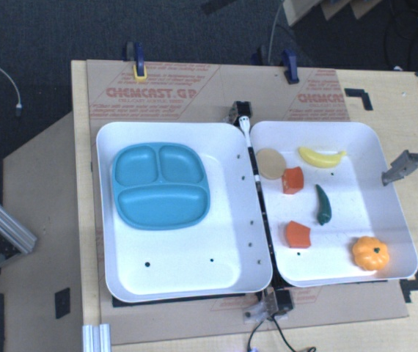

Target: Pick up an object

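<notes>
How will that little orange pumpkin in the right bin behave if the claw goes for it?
The pumpkin looks round and glossy, so it may roll or squirt sideways under a pinch. It sits close to the right bin's near corner wall, which could crowd one finger. It looks like a toy, so probably light and stiff.

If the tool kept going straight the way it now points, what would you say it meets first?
The tool points left over the right bin's rim. Probably bare bin floor first, then the green pepper; its height is unclear, so this is a guess.
</notes>
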Available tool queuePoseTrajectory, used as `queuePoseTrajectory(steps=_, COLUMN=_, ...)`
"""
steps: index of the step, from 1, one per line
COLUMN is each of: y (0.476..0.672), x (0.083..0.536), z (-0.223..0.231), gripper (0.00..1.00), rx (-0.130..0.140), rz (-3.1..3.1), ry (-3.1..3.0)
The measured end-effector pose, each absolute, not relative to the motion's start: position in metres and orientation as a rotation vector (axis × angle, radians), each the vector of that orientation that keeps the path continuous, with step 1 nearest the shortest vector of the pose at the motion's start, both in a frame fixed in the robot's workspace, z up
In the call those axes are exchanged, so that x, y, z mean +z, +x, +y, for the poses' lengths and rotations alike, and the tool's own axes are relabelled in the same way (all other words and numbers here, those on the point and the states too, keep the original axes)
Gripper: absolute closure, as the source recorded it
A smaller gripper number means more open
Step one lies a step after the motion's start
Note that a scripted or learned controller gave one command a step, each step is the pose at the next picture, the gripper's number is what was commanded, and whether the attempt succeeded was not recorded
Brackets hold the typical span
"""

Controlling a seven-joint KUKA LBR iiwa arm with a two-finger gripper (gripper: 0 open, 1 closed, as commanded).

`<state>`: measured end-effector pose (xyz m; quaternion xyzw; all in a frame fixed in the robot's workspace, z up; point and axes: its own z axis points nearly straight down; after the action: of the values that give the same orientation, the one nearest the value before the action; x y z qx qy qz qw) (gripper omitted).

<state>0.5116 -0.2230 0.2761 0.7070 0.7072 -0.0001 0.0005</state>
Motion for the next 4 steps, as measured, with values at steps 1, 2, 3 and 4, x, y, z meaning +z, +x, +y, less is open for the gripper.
queuePoseTrajectory(steps=1, y=0.519, x=0.23, z=-0.221, gripper=0.0, rx=-0.003, rz=2.225, ry=2.225)
queuePoseTrajectory(steps=2, y=0.516, x=0.166, z=-0.219, gripper=0.0, rx=-0.005, rz=2.226, ry=2.227)
queuePoseTrajectory(steps=3, y=0.52, x=0.108, z=-0.211, gripper=0.0, rx=-0.003, rz=2.227, ry=2.226)
queuePoseTrajectory(steps=4, y=0.522, x=0.122, z=-0.212, gripper=1.0, rx=0.0, rz=2.22, ry=2.22)
